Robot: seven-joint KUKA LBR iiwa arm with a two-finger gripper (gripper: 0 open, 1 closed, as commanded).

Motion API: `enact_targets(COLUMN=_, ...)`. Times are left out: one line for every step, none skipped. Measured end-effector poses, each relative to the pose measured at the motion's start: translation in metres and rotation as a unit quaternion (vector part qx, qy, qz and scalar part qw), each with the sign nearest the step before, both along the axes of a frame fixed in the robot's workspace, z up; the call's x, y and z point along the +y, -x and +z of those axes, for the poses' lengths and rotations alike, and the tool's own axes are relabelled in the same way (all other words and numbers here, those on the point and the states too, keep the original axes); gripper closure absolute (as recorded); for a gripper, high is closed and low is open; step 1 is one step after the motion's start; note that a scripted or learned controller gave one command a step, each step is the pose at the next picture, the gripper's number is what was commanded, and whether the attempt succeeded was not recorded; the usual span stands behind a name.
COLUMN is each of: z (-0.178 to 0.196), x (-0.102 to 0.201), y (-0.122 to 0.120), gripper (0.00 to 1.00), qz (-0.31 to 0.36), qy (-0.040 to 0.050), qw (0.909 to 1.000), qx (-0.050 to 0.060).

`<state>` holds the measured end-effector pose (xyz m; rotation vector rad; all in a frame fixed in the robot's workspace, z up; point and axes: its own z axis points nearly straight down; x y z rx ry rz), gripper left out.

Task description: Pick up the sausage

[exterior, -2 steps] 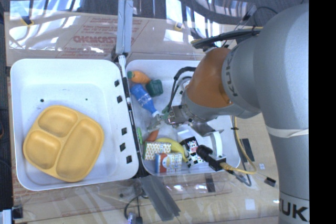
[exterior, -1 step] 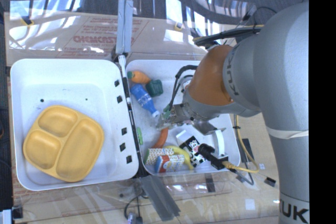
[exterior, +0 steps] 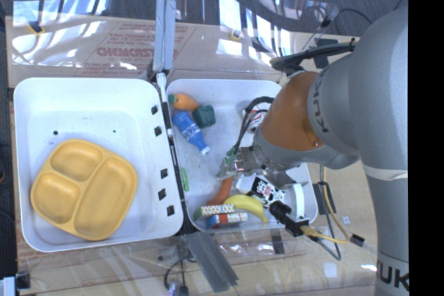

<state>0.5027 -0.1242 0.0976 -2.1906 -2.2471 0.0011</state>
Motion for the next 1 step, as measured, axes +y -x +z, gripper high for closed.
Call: enact_targets(z=0.1493, x=0.0611, y=-0.0437, gripper=1.00, qz=-0.045, qy=0.0007, qw=0.9990, qx=0.000)
